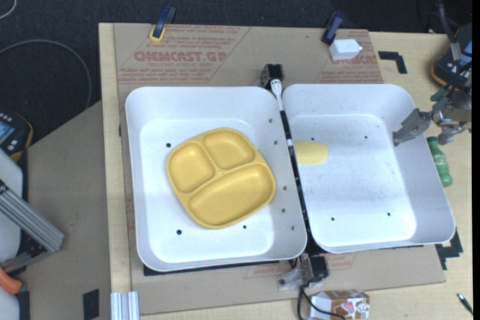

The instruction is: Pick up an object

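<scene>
I see the yellow divided plate (pixel 220 177) lying flat mid left bin (pixel 142 183), w/ a small pale-yellow piece (pixel 310 153) at 9 o'clock in the right bin (pixel 420 213), by the divider. Gripper (pixel 421 127) sits at the right bin's 3 o'clock rim, fingers spread, nothing btwn them; green object (pixel 441 161) just outside that rim.

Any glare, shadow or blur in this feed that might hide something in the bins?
Camera view: evenly lit, no harsh glare on the white bins; the yellow divided plastic plate looks sharp with a soft shadow; the small pale yellow object is slightly soft-edged; the gripper at the right rim looks blurred.
</scene>
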`<state>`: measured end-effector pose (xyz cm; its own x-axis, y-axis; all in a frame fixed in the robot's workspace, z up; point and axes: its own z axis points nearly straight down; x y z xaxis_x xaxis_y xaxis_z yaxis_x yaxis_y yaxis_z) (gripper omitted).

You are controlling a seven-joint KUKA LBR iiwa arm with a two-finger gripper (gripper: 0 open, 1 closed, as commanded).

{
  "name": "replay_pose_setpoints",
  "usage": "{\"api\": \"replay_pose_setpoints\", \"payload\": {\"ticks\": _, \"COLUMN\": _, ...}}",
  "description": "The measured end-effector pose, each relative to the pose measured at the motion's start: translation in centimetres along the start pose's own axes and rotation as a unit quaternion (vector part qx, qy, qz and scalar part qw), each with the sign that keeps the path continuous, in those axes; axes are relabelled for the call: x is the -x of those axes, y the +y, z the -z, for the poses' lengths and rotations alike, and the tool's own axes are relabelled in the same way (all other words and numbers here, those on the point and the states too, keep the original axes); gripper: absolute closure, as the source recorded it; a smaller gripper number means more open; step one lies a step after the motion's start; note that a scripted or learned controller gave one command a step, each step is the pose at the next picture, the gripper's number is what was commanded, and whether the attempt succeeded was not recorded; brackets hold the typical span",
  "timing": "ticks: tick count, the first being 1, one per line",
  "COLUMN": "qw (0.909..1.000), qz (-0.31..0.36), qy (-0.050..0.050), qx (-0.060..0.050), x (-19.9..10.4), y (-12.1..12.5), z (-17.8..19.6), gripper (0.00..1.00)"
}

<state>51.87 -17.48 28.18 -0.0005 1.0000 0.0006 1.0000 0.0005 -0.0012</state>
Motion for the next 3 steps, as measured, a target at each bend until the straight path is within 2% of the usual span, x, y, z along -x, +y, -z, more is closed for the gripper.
{"api": "replay_pose_setpoints", "payload": {"ticks": 1, "qw": 0.9999, "qz": 0.004, "qy": -0.001, "qx": 0.010, "x": -6.6, "y": -3.9, "z": 14.4, "gripper": 0.00}}
{"api": "replay_pose_setpoints", "payload": {"ticks": 2, "qw": 1.0000, "qz": 0.001, "qy": -0.002, "qx": 0.003, "x": -6.3, "y": -3.8, "z": 14.6, "gripper": 1.00}}
{"api": "replay_pose_setpoints", "payload": {"ticks": 3, "qw": 1.0000, "qz": 0.004, "qy": 0.001, "qx": -0.004, "x": -15.2, "y": -3.5, "z": 7.1, "gripper": 1.00}}
